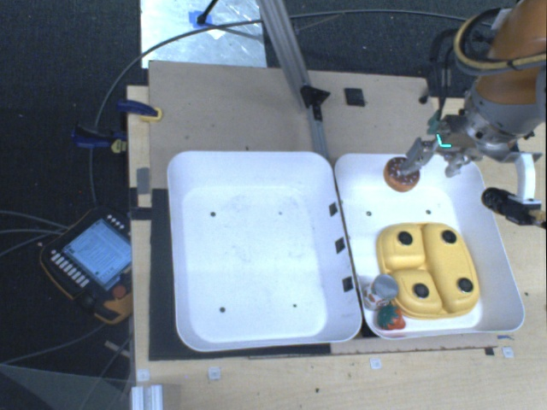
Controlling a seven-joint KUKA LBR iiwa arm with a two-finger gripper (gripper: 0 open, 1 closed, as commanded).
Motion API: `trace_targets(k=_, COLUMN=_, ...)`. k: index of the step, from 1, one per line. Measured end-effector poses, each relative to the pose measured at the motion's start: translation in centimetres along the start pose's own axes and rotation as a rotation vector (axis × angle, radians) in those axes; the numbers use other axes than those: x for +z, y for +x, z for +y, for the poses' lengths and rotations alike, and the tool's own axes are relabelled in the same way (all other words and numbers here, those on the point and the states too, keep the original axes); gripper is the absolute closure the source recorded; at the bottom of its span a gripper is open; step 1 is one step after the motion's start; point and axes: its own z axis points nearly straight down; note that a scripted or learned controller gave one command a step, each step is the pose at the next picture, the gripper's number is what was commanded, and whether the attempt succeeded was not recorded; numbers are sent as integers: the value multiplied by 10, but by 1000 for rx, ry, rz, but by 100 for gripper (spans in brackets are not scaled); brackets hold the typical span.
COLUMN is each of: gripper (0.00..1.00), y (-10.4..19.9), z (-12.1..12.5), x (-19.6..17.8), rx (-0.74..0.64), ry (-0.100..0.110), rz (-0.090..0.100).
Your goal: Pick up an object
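In the right bin [500,254], a small round brown object [397,176] lies near the far left corner. My gripper [430,169] hangs over the bin's far edge, open, with its fingers spread wide. The left fingertip [412,166] is at the brown object's right rim; the object sits beside that finger, not between the two. A large yellow moulded piece with black dots [428,269] lies in the near half of the same bin. At its near left corner sit a small grey object [383,288] and a red and green one [391,317].
The left bin [248,246] stands beside the right one, their rims meeting in the middle. A grey pole [286,41] slants over the bench's far edge. A handheld control pendant [92,259] lies off the bench to the left.
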Motion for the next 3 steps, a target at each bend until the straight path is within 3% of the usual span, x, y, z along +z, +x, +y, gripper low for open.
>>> trace_targets(k=1, gripper=0, y=0, z=1, x=-2, rx=-1, ry=-4, rz=0)
trace_targets(k=3, gripper=0, y=4, z=12, x=113, rx=1, ry=-2, rz=0)
